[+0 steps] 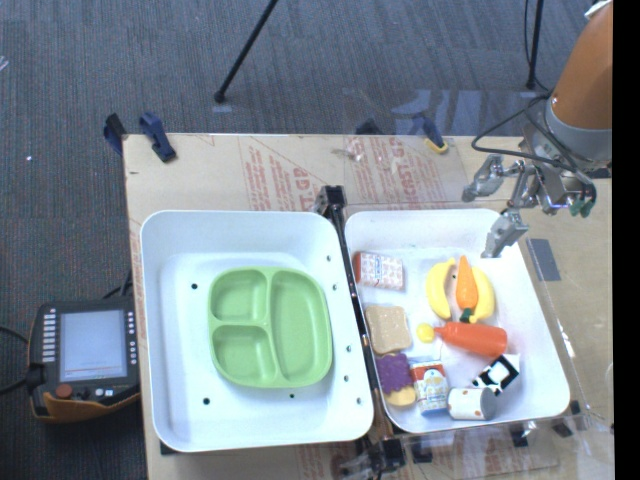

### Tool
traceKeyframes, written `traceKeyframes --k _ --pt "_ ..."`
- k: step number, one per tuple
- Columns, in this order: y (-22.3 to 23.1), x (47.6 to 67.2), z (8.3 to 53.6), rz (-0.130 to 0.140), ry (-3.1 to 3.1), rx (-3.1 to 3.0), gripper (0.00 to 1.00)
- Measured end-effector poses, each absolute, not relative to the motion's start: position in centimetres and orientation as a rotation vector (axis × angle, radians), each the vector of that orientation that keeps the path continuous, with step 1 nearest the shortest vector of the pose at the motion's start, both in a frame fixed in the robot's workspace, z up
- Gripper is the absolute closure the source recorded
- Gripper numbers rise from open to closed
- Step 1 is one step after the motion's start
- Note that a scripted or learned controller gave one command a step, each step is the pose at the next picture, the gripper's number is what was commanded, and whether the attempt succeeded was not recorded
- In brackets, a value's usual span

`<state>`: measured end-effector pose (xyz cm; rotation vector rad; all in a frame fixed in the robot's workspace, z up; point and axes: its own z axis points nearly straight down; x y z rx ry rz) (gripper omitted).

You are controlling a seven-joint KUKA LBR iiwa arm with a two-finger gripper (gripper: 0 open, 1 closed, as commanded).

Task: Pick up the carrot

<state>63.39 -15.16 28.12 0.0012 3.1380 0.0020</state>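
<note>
Gripper (503, 234) hangs over right bin (556, 353) top-right corner, fingers apart, nothing betw. them. Carrot (466, 284) lies on banana (441, 290), well apart from gripper.

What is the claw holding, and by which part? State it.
Nothing. The claw hangs above the right bin's far edge with nothing between its fingers; the carrot lies on the banana, apart from it.
</note>
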Motion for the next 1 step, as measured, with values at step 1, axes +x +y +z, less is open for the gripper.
traceKeyframes --k 1 --pt "-17.97 62.33 13.23 0.008 3.148 0.223 0.00"
